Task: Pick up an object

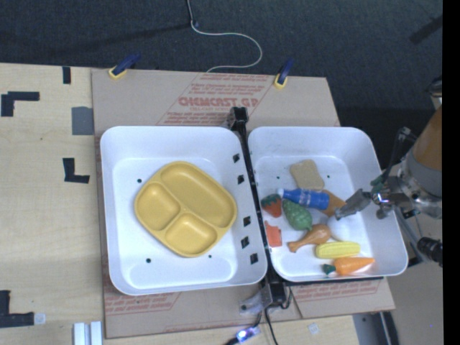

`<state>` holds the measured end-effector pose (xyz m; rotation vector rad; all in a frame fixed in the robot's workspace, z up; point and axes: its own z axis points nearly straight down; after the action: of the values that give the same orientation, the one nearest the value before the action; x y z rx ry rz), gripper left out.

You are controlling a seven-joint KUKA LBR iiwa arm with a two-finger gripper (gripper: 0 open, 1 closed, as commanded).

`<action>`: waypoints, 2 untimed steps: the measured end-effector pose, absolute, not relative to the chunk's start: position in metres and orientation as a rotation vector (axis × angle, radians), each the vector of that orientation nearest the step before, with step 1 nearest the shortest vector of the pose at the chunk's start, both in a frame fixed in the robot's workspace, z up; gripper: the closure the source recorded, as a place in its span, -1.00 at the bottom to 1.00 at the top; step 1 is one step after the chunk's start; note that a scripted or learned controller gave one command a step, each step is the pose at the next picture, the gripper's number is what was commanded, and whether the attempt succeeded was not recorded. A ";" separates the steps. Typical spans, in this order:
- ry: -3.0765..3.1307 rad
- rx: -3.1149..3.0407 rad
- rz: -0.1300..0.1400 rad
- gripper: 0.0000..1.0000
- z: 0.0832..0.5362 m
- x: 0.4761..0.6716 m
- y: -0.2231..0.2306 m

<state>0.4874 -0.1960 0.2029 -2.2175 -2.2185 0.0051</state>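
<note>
The end effector [353, 205] hovers at the right bin's [363, 144] 3 o'clock side; I cannot tell its state, and it grasps nothing. The toys cluster toward 6 o'clock: blue bottle [305, 197], green vegetable [296, 214], drumstick [310, 237], corn [338, 249], carrot [352, 265]. This looks like the approach step. Next calls for descending onto 1 toy, likely the bottle nearest it.

We see a robotics lab: a plywood table [43, 214] with black marker shapes, clamped cardboard [215, 103], two white bins [115, 149], and loose cable [230, 45].
</note>
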 end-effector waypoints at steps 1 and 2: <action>-2.218 -2.216 0.005 -1.00 0.157 0.484 -0.189; -2.217 -2.217 0.006 -1.00 0.110 0.475 -0.189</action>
<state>0.4748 -0.1887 0.1100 -2.2166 -2.2167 0.0056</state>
